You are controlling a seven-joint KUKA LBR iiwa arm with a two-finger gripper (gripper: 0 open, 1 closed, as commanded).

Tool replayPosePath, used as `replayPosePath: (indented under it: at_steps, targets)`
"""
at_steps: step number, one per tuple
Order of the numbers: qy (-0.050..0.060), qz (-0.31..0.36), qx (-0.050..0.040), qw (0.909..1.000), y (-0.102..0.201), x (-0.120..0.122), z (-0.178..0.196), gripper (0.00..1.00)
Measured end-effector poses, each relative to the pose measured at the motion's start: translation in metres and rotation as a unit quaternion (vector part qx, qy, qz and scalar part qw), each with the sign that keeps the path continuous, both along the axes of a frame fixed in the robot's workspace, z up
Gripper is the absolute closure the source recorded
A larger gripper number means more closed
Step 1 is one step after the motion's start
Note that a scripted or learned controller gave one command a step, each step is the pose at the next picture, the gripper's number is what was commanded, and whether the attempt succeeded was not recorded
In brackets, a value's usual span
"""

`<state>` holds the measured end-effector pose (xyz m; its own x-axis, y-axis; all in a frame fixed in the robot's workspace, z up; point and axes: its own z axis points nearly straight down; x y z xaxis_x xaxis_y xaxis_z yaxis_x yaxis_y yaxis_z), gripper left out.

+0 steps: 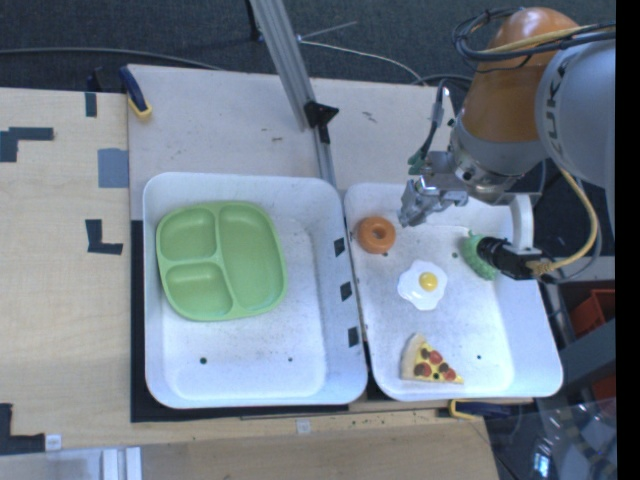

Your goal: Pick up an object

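Observation:
In the right bin [520, 353] lie an orange donut-like toy [376, 234] at the upper left, a fried egg toy [424, 285] in the middle, a pizza slice toy [428, 361] near the front, and a green toy [478, 254] at the right, partly behind a black part of the arm. My gripper [415, 208] hangs over the bin's upper part, just right of and above the orange toy. Nothing shows between its fingers.
The left bin [170, 368] holds a green divided plate [219, 260]. A metal pole [285, 53] slants down to the gap between the bins. Cables hang off the arm at the right.

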<state>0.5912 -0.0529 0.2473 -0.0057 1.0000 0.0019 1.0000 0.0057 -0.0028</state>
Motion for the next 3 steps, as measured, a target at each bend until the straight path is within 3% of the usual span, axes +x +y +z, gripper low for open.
replayPosePath:
  at_steps: [3]
  targets:
    - [0.002,0.0,-0.0005,1.0,0.143,-0.079,-0.021,1.0]
